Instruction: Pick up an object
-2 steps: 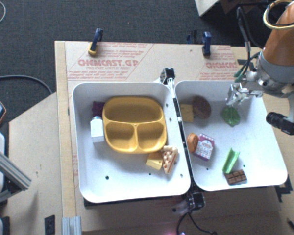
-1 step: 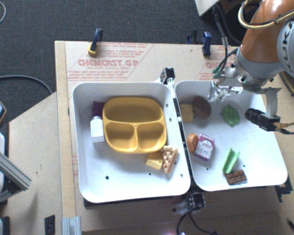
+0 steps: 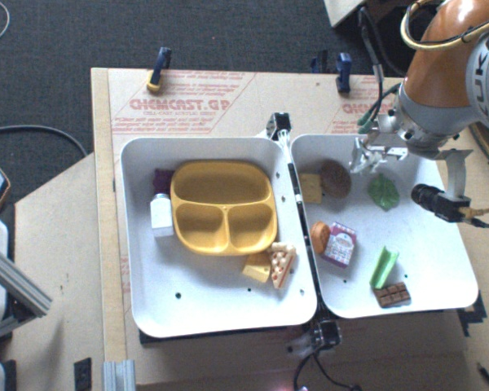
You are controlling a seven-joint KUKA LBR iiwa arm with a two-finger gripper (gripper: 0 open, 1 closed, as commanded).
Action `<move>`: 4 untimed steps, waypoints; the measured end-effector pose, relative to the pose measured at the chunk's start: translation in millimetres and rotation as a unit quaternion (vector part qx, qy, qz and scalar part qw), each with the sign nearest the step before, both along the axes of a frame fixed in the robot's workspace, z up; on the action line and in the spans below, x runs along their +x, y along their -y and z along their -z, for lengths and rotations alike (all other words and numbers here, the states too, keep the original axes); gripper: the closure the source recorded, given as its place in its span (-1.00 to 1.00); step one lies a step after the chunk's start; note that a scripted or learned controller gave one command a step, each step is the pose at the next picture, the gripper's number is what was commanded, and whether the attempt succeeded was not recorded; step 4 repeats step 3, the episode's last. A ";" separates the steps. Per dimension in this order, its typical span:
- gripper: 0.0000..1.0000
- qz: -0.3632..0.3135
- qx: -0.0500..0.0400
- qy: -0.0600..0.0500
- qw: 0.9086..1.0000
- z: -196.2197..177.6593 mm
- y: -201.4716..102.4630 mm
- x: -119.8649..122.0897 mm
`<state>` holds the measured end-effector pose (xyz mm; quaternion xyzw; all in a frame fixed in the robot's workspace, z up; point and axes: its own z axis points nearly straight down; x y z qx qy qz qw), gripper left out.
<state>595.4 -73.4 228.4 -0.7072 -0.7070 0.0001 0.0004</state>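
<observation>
My gripper hangs over the back of the right bin, just right of a brown round cookie and left of a green leaf piece. Nothing shows between its fingers. In the same bin lie a yellow cheese block, an orange bun, a pink carton, a green stick and a chocolate bar.
The left bin holds a yellow divided plate, a white bottle, a purple item, a pizza slice and a cheese wedge. A black camera unit sticks out from the wrist over the right bin.
</observation>
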 end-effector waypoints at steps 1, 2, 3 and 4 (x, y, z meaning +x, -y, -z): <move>1.00 -0.001 0.000 0.001 1.000 -5.4 -5.2 -0.2; 1.00 -0.001 -0.001 0.001 1.000 -5.0 -4.4 0.1; 1.00 0.001 0.000 -0.001 1.000 4.5 8.7 -7.9; 1.00 0.001 0.000 -0.001 1.000 4.5 8.7 -7.9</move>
